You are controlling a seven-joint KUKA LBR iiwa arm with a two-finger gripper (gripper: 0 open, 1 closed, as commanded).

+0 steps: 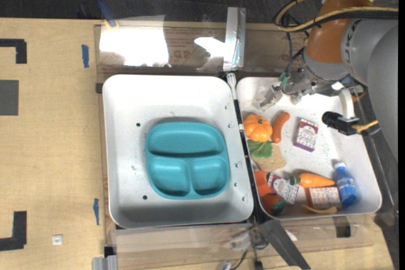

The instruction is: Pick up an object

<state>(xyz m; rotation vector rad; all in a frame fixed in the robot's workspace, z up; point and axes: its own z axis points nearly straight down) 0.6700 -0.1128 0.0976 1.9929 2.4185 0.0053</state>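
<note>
Whether the gripper [280,90] is spread or closed cannot be told: its tip is a small metallic blur against the white far-left corner of the right bin [373,190], and no object can be seen in it. It hangs over the bin's far end, apart from the objects that lie nearer. The arm [373,50] is cut off by the right edge, and its orange band [329,41] sits just above the wrist.

The right bin holds a heap. A pumpkin [258,127] lies by the left wall, with a red-orange stick [280,126] just beside it and a small box [305,135] to its right. Below the pumpkin are a green leaf [259,148] and a tan piece [273,162]. Along the near wall a carrot [313,181], a blue bottle [345,185] and some labelled packets [321,197] overlap, too crowded to tell apart well.

The left bin [123,136] holds a teal tray [186,157] with three compartments
</note>
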